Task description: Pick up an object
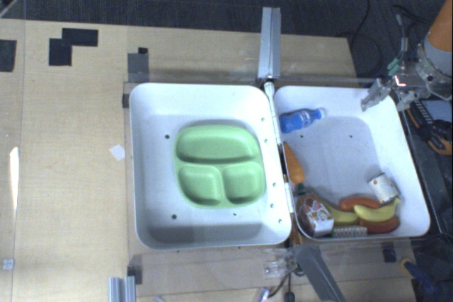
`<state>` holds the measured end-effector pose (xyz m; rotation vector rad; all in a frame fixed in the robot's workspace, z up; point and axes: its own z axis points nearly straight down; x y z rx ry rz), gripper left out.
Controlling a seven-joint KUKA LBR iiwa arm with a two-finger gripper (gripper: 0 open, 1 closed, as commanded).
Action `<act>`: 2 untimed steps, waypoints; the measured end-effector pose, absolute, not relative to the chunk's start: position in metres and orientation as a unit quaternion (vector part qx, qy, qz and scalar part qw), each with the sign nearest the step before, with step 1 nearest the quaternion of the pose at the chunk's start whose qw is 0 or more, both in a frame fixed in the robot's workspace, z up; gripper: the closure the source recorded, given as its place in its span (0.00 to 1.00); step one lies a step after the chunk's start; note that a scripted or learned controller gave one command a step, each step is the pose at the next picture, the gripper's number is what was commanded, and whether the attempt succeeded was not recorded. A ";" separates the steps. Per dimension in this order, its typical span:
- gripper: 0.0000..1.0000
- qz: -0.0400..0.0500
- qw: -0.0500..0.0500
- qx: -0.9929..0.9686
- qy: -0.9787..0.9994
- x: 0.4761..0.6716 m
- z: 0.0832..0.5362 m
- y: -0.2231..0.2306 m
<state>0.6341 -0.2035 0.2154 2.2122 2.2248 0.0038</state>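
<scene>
Hovering over the far right corner of the right white bin [414, 173], the tool [386, 92], its finger state impossible to tell, would do well to descend squarely on the blue plastic bottle [301, 119] lying alone near that bin's far left corner.

We count two shallow white bins: a left bin [145, 173] and a right bin [414, 184], side by side.

In the left bin we count one item: a green divided tray [219, 165] with three compartments.

In the right bin we count:
- one blue bottle [301, 119];
- one orange item [294, 167] against the left wall, kind unclear;
- one printed packet [315, 214];
- one yellow banana [375, 208];
- two reddish sausage-shaped pieces [374, 225], one above the banana, one below;
- one small white cylinder [383, 187].

We count one gripper [386, 92] at that bin's far right corner.
</scene>
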 end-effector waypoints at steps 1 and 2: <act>1.00 0.003 0.005 0.703 0.712 0.636 0.228 -0.202; 0.00 0.003 0.005 0.702 0.712 0.636 0.228 -0.202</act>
